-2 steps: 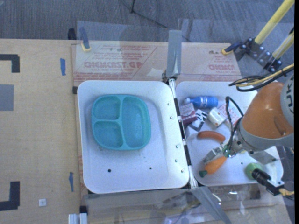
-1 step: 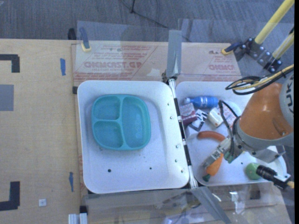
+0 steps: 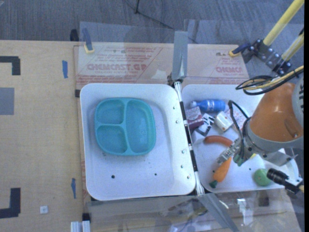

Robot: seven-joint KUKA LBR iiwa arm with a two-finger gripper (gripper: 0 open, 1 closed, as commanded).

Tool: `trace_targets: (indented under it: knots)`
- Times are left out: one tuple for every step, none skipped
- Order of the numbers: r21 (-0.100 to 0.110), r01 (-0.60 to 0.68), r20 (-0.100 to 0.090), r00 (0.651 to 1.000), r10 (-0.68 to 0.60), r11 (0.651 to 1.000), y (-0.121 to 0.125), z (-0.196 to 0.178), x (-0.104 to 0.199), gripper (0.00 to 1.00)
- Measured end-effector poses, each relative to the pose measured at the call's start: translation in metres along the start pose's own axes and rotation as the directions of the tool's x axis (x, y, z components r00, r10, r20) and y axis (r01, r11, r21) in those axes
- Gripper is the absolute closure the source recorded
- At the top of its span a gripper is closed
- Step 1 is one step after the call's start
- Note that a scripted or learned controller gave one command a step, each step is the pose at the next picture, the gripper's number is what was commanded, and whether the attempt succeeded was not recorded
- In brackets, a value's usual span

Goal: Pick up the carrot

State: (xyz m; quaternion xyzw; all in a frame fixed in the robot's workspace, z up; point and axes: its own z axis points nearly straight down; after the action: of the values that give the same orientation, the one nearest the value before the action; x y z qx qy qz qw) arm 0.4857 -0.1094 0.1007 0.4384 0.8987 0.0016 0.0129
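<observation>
The carrot (image 3: pixel 220 171) is a short orange piece lying at a slant near the front of the right bin (image 3: pixel 241 186), its lower end pointing toward the front-left corner. My gripper (image 3: pixel 232 156) hangs below the orange wrist band, right over the carrot's upper right end. It is either touching that end or just above it. The arm's body hides the part of the bin behind it.
A red-orange pepper-like piece (image 3: pixel 218 140) lies just behind the carrot. A green ball (image 3: pixel 261 177) sits front right, with a blue bottle (image 3: pixel 210 104), a white piece (image 3: pixel 223 122) and a dark packet (image 3: pixel 195 121) at the back. The left bin (image 3: pixel 164 178) holds a teal divided plate (image 3: pixel 125 126).
</observation>
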Motion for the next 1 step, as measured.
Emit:
trace_targets:
  knots:
    - [0.01, 0.054, -0.02, 0.998, -0.054, 0.998, 0.0651, -0.0835, -0.0094, 1.0]
